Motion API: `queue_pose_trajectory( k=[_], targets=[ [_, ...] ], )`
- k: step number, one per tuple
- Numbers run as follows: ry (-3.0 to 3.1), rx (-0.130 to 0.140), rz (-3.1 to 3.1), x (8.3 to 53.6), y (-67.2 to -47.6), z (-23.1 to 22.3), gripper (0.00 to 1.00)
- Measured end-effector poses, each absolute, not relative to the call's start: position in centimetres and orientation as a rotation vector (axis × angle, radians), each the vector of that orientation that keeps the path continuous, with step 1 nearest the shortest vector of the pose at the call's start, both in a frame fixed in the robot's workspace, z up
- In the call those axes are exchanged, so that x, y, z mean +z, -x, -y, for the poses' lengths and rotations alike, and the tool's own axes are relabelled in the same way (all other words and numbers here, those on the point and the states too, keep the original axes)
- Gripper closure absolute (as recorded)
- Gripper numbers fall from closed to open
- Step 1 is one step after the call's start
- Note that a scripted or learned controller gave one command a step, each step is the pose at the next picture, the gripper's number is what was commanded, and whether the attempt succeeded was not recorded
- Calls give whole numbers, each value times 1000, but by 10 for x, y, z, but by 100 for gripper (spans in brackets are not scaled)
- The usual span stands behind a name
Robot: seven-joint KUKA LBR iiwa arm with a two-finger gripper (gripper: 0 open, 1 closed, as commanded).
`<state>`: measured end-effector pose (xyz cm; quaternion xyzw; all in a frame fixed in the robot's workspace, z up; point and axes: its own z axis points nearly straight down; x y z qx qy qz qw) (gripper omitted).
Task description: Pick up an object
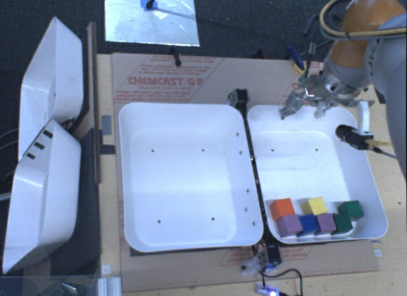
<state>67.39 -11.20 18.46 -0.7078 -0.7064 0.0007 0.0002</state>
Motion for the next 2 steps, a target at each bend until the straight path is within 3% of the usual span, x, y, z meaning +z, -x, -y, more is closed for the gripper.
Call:
queue_pose_trajectory(
  k=[1, 2],
  targets=[
    [2217, 7, 2217, 95, -625, 102, 0],
    [2226, -2, 2222, 113, -657, 143, 0]
  ],
)
